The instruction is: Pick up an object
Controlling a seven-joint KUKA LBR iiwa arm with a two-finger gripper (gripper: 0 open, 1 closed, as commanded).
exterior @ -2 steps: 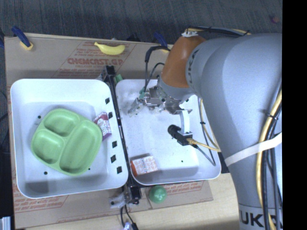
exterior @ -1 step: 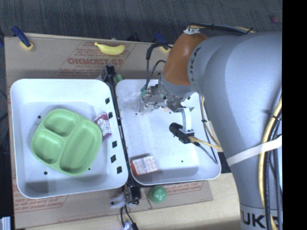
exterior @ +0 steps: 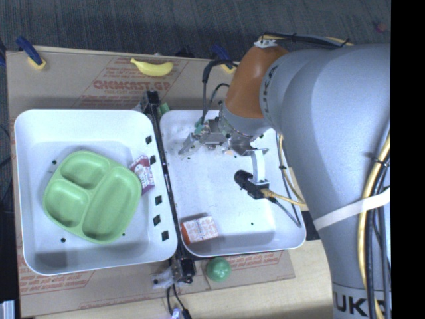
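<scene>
My gripper (exterior: 202, 138) hangs low over the far left part of the right bin (exterior: 265, 238), under the grey arm with its orange band. An orange and white packet (exterior: 199, 229) lies at that bin's near left corner, well apart from the gripper. In the left bin (exterior: 26, 178) a green divided plate (exterior: 91, 195) takes up the middle. A small red and white packet (exterior: 141, 171) rests beside the plate's right edge. The arm hides the right bin's far right side.
A yellow banana (exterior: 151, 66) lies on the cardboard behind the bins. A green ball (exterior: 217, 269) sits on the bench just in front of the right bin. A black cable plug (exterior: 249, 183) hangs over the right bin's middle.
</scene>
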